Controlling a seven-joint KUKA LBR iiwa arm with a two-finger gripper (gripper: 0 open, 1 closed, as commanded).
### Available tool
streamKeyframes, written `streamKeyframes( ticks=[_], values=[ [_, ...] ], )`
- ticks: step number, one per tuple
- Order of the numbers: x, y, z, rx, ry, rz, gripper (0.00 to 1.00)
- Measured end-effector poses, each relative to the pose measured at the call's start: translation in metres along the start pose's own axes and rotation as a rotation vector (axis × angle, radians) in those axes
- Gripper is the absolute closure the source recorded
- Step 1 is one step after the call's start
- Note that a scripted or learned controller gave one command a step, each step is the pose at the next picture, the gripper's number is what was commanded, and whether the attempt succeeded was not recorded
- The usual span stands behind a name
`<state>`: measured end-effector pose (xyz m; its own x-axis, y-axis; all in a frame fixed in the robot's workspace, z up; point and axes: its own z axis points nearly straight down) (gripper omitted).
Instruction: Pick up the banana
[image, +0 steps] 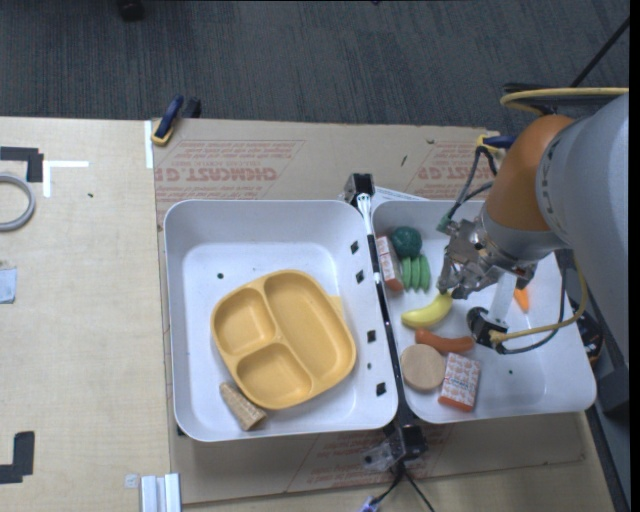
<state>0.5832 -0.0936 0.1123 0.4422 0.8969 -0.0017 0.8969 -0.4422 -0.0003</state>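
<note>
- In the camera view, we find the banana (428, 312) in the right bin (560, 385), lying flat on the bin floor close to the wall it shares with the left bin (190, 300).
- It lies aslant, one tip pointing up and right toward the claw (459, 283), the other down and left toward the bin wall.
- Neighbours crowd it: a green vegetable (410, 258) and a small red-labelled packet (385, 262) above it, a carrot-like orange piece (447, 342) just below, then a round tan disc (422, 368) and a red and white box (461, 384).
- We judge the banana to be a light toy piece, stiff and smooth-skinned, so it should not bruise but could slide out of a loose pinch.
- Its curve makes the ends poor places to hold. We would take it across the thick middle, with the pinch set crosswise to its length.
- The orange piece sits so near that a careless closing might catch it too.
- The arm (590, 180) comes in from the right, its orange band (520, 185) above the wrist, and the wrist bends down into the right bin.
- The claw hangs just beside the banana's upper tip, nearly touching it from this angle.
- We cannot tell how the claw is set, for cables and the wrist body clutter that spot, and we see nothing held in it.
- The left bin holds a yellow divided plate (285, 338) and a tan wedge (243, 407), well apart from the work.
</note>
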Motion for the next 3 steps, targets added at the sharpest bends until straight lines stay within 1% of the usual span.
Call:
streamKeyframes(
  ticks=[1, 2, 3],
  values=[
    [0.0, 0.0, 0.0, 0.001, 0.0, 0.0, 0.0],
    [-0.008, -0.004, 0.02, 0.002, 0.001, 0.002, 0.0],
    [-0.008, -0.003, 0.011, 0.002, 0.0, 0.002, 1.0]
  ],
)
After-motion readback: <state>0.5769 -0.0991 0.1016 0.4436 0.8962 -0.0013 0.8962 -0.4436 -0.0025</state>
